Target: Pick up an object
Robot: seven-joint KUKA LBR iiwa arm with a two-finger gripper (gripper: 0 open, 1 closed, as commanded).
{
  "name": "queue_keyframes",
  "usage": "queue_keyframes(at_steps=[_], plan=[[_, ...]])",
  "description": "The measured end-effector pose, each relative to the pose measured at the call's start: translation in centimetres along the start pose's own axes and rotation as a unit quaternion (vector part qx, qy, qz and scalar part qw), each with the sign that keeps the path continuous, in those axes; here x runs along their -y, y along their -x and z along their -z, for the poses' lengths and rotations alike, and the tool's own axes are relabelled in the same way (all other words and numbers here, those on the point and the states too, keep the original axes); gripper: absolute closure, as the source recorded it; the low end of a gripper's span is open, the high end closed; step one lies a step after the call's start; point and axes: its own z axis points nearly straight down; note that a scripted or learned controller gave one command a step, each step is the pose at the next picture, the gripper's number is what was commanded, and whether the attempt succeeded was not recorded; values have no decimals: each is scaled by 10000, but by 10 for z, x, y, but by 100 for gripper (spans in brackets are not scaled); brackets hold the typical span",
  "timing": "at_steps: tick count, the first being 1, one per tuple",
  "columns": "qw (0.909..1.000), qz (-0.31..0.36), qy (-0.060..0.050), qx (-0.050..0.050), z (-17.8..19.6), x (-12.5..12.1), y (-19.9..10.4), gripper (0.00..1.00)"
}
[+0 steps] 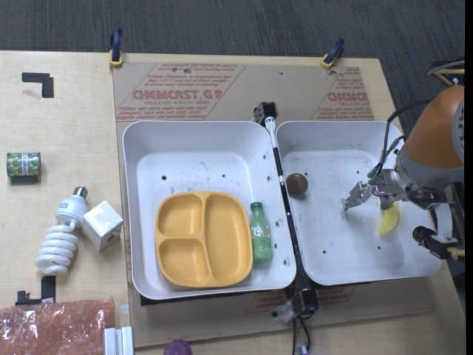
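Note:
In the right bin (pixel 332 261) my gripper (pixel 372 197) hangs low over the floor near the right wall, below the orange wrist band (pixel 437 135). A small yellow piece (pixel 388 220) lies just under and to the right of it, partly hidden by the gripper body; whether the two touch is unclear. A brown ball (pixel 297 184) rests by the bin's left wall, well to the gripper's left. The left bin (pixel 185 143) holds a yellow divided plate (pixel 203 239) with a green bottle (pixel 260 232) lying along its right side.
On the bench to the left lie a spiral light bulb (pixel 59 239), a white cube (pixel 103 225), a small green can (pixel 23 166) and a pink mesh bag (pixel 52 330). Clamps (pixel 116 49) hold the cardboard at the back.

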Motion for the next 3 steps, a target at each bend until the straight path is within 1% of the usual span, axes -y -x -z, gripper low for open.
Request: queue_keyframes(at_steps=[1, 2, 3], plan=[[10000, -10, 5, 6, 10, -1, 1, 100], [10000, -11, 3, 8, 5, 15, 36, 100], [10000, -3, -2, 6, 0, 8, 10, 100]])
